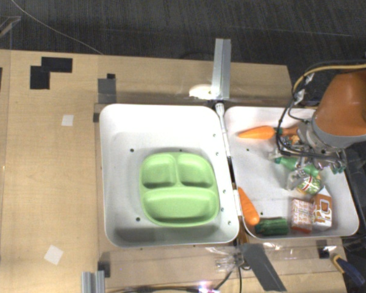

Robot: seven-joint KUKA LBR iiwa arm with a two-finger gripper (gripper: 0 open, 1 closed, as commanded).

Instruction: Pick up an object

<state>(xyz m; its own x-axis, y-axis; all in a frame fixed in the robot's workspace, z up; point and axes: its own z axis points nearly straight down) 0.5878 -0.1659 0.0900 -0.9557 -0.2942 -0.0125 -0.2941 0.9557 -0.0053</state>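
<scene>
The right bin (256, 163) holds several toy items. One carrot (257, 132) lies near its far edge and a second carrot (249, 206) lies along its left wall. A dark green cucumber (272, 226) sits at the front, next to a red and white box (311, 213). A crumpled green and white packet (305, 182) lies in the middle right. My gripper (307, 162) hangs under the orange band (349, 104), low over the packet and just right of the far carrot. The wrist and cables hide how it meets the packet.
The left bin (119, 163) holds a green divided plate (179, 188). A metal post (221, 66) stands behind the gap between the bins. Wooden bench surface (43, 182) stretches out to the left.
</scene>
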